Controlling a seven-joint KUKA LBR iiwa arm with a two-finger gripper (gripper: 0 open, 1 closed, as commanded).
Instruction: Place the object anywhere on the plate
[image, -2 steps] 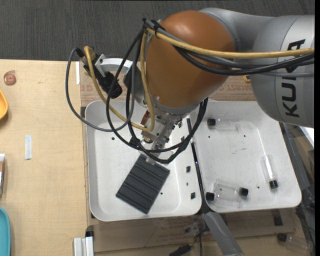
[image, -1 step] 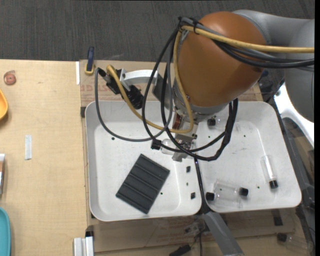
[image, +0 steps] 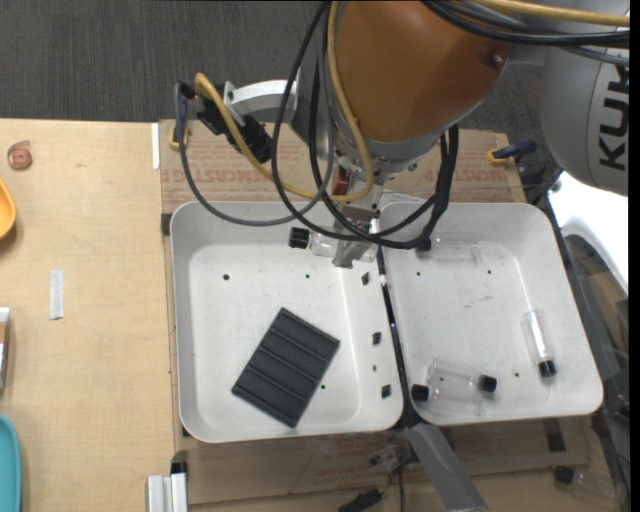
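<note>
- A clear tube with a black cap (image: 312, 241) lies crosswise at the far edge of the left bin (image: 200, 330), just under the arm's wrist (image: 375, 165). Its capped end points left.
- The tube's other end meets a small grey part (image: 346, 254) below the wrist. Whether that part grips it cannot be told.
- The jaws are hidden by the orange band and hanging cables (image: 300, 190), so whether they are wide or narrow cannot be told.
- The dark ribbed plate (image: 287, 366) lies flat and askew in the near half of the left bin, well apart from the tube.
- A few small black bits (image: 377, 338) lie near the left bin's right wall.
- The right bin (image: 570, 300) holds two more clear tubes (both black-capped): one (image: 537, 338) near the right wall, one (image: 455, 383) at the near edge.
- The wooden worktop (image: 90, 300) stretches away to the left.
</note>
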